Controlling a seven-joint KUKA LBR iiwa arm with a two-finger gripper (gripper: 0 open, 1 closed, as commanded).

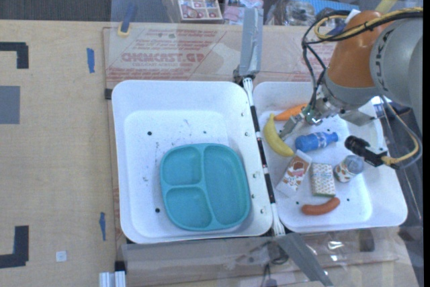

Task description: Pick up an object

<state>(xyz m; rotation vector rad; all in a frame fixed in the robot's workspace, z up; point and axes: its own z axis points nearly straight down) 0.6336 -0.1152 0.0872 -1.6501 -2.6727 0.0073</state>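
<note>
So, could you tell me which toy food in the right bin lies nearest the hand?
The orange carrot, just left of the hand; the yellow banana lies farther.

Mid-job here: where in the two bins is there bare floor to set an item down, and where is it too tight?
Left bin: bare floor along its far wall and left side, bordering the teal divided tray. Right bin: a bare strip at the near-right corner, past the sausage. Crowded: the right bin's middle, where banana, blue bottle, carton and gripper cluster.

Bright, even overhead light; the white bins [185,101] look washed out. Shadows are soft, focus fair throughout, with glare on plastic sheeting [168,54] behind.
</note>
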